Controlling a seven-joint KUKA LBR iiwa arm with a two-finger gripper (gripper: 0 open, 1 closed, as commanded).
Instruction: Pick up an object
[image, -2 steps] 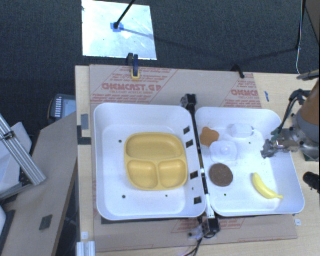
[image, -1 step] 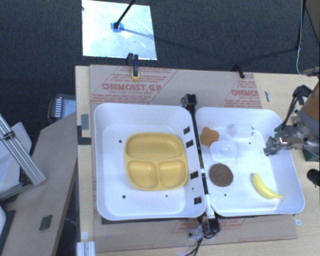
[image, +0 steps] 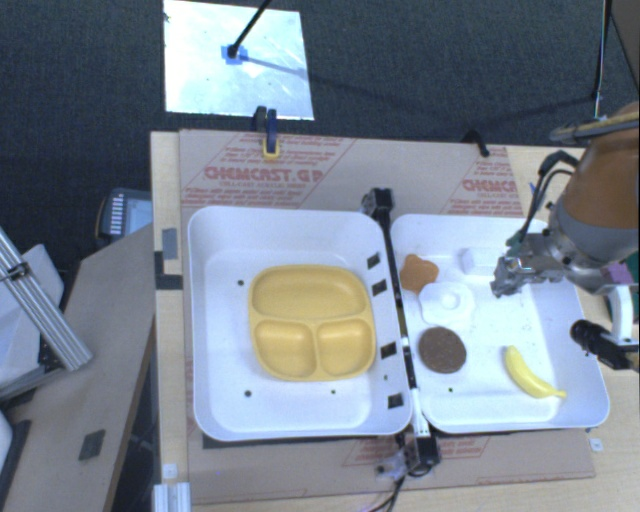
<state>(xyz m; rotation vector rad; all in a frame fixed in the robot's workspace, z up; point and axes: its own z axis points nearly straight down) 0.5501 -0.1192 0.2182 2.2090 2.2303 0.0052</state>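
Note:
The right bin (image: 590, 400) holds a yellow banana (image: 530, 374) near its front right, a brown round patty (image: 441, 349) at its front left, an orange-tan piece (image: 419, 271) at its back left, a white round piece (image: 446, 298) beside that, and a small white piece (image: 466, 260) further back. My gripper (image: 508, 276) hangs over the back right part of this bin, to the right of the white pieces and above the banana in the view. Nothing shows between its fingers.
The left bin (image: 215, 300) holds a yellow divided tray (image: 308, 320). A black divider strip (image: 390, 300) runs between the two bins. Cardboard (image: 300, 170) lies under both bins, with a yellow clamp (image: 270, 135) at its back edge.

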